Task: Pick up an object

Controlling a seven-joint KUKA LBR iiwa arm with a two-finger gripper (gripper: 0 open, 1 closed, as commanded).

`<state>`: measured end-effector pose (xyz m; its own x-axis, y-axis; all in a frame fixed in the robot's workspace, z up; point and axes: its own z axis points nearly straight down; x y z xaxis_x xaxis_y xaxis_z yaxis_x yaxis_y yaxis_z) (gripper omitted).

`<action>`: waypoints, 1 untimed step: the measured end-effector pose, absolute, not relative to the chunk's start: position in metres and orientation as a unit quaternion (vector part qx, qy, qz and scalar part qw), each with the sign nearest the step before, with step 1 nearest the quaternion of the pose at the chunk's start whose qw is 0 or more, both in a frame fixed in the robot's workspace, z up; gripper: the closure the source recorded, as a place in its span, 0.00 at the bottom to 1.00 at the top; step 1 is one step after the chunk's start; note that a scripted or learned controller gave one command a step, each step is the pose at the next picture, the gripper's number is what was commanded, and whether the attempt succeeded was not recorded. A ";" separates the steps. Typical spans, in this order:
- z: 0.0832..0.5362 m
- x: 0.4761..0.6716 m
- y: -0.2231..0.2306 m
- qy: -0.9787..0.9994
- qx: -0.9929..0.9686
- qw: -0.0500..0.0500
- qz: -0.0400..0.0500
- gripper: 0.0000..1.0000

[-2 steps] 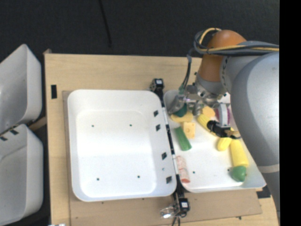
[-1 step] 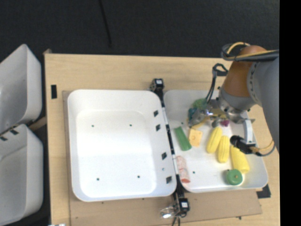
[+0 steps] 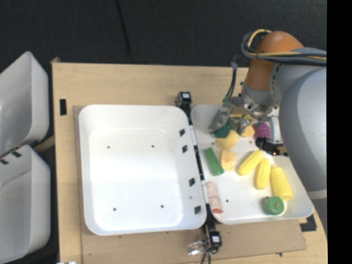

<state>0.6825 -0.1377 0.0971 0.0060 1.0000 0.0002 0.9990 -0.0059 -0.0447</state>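
Camera view, looking down: two white bins side by side on a wooden bench (image 3: pixel 137 76), left bin (image 3: pixel 132 169) and right bin (image 3: pixel 242 213). One grey arm (image 3: pixel 308 114) with an orange band (image 3: pixel 264 65), reaching into the right bin's far end. One gripper (image 3: pixel 226 122) low over a dark green piece (image 3: pixel 222 131); fingers open or shut, cannot tell. Three yellow corn cobs (image 3: pixel 263 172) clustered near the middle. One green stick (image 3: pixel 213 161) by the left rim. One yellow lump (image 3: pixel 228 141) just below the gripper. One green ring (image 3: pixel 273 205). One magenta piece (image 3: pixel 263 131).
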 end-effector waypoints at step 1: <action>0.096 0.683 -0.127 -0.705 -0.709 0.010 0.011 0.00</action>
